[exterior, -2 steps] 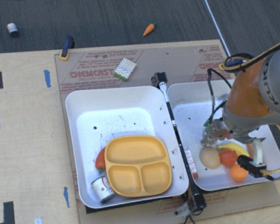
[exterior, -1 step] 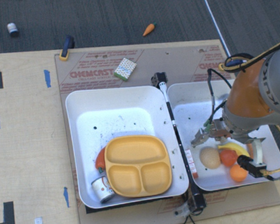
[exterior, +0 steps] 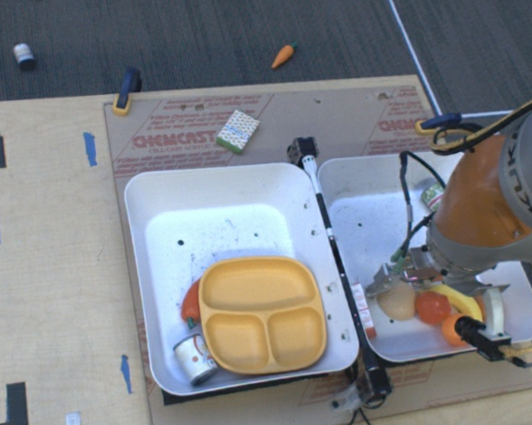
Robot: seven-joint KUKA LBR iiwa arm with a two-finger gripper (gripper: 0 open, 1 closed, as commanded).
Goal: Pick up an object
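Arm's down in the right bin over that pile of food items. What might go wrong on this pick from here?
1. The beige round item, orange-red ball and banana lie packed together under the gripper, so it may catch two or nudge them apart.
2. They sit close to the right bin front wall, which could block a finger.
3. Black cables hang beside the arm and might snag.

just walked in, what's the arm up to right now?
The KUKA arm is reaching down into the right bin, its pincer low among the toy food there: a beige potato-like piece, a red tomato-like piece and a banana. Nothing is visibly between its fingers. The left bin holds a yellow divided plate, a small can and a red item tucked under the plate.
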